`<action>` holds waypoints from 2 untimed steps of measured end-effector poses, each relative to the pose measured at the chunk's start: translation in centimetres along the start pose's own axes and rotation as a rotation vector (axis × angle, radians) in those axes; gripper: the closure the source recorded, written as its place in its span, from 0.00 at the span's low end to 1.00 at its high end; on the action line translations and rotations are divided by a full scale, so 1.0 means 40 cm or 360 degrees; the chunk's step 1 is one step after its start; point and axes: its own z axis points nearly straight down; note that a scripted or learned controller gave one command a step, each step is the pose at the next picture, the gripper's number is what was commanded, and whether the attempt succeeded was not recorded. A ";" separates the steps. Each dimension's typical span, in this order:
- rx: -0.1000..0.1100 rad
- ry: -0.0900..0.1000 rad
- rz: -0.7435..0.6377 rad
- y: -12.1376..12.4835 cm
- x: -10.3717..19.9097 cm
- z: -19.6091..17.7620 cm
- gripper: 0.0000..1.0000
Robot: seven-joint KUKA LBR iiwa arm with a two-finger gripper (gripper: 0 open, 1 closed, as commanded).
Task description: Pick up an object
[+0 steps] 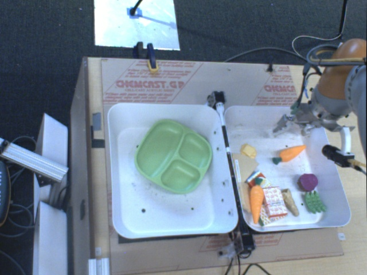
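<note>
The tool [293, 122] hangs over the back of the right bin [344, 211], gripping no toy, likely lining up above the carrot [292, 152]; whether it is clenched cannot be told.

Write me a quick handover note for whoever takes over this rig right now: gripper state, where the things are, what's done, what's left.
Gripper: over the far part of the right bin, nothing visibly between its fingers.
Right bin holds: two carrots, yellow piece, purple piece, green piece, small carton.
Left bin holds a green divided plate.
Done: no object picked up.
Left: descend, grasp one; the upper carrot looks nearest.
</note>
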 end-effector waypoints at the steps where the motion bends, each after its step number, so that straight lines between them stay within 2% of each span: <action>1: 0.0003 0.0004 0.0006 0.036 0.071 0.028 0.00; 2: -0.0001 0.0000 0.0002 0.039 0.069 -0.001 1.00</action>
